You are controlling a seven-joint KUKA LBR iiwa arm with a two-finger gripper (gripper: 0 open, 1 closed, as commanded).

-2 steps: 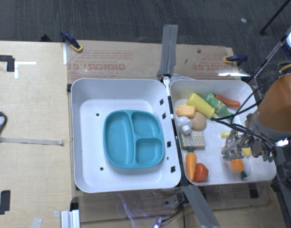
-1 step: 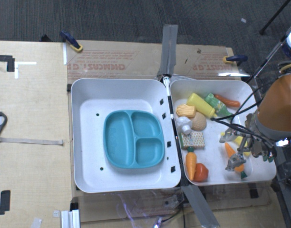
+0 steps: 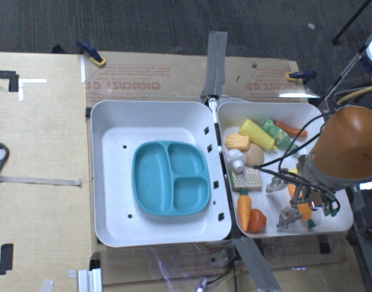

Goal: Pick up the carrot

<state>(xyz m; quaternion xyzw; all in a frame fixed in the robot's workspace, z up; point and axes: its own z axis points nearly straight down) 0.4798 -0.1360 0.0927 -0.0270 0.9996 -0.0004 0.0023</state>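
Overhead view of a pale wooden counter (image 3: 40, 163) bearing two shallow white bins side by side.

Nearest, at the right bin's (image 3: 332, 229) front edge around 5 o'clock, the metal two-finger gripper (image 3: 289, 216) hangs low over the bin floor — whether its jaws are open or closed cannot be told through the cables.

Just at its 9 o'clock lies the small orange carrot (image 3: 243, 208), lengthwise near the bin's left wall, touching a red rounded toy (image 3: 257, 221) and apart from the gripper.

Farther back sit a yellow cylinder (image 3: 256, 133), a green piece (image 3: 277, 133) and a ridged tan item (image 3: 237, 141).

The left bin (image 3: 107, 163) holds a teal three-compartment plastic plate (image 3: 171, 177) — centred.
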